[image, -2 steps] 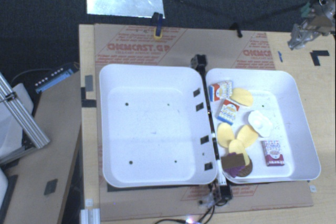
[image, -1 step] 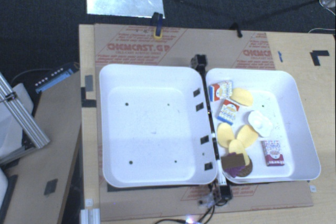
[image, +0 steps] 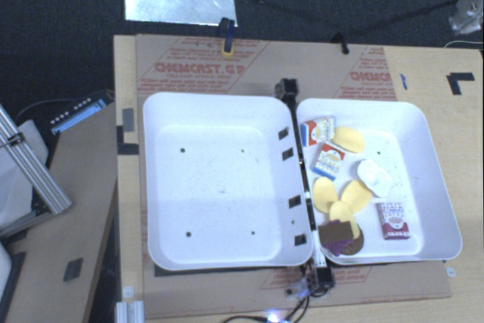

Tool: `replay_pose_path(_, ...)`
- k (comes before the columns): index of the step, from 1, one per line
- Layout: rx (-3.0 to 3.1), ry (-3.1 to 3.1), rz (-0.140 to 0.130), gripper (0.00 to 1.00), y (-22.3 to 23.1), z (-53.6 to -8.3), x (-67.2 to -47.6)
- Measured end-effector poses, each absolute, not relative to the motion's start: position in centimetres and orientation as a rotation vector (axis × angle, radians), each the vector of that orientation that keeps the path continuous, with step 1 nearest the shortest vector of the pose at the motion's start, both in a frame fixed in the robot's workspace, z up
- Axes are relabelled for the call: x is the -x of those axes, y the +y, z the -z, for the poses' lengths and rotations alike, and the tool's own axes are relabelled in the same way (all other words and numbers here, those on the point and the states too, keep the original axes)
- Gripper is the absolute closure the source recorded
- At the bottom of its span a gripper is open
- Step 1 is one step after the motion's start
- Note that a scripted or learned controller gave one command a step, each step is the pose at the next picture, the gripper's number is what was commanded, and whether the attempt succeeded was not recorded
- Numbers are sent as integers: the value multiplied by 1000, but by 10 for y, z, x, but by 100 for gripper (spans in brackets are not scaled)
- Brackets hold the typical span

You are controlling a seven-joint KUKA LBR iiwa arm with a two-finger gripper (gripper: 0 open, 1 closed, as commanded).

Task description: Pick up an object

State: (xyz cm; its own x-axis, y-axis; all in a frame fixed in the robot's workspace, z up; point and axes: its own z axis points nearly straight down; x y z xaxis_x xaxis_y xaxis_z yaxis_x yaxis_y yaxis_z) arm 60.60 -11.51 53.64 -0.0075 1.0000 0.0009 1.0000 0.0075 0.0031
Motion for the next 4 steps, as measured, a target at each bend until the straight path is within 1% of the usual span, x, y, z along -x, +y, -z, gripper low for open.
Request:
replay_pose_path(1, -2211, 2222, -4, 100, -133, -535, -671)
replay_pose_path(2, -2220, 2242, 11, 100, -55, -356, -642)
replay_pose_path(3, -2207, 2230, -9, 100, 6, -387, -670)
replay_pose_path(4, -2213, 2227, -5, 100, 45, -403, -669)
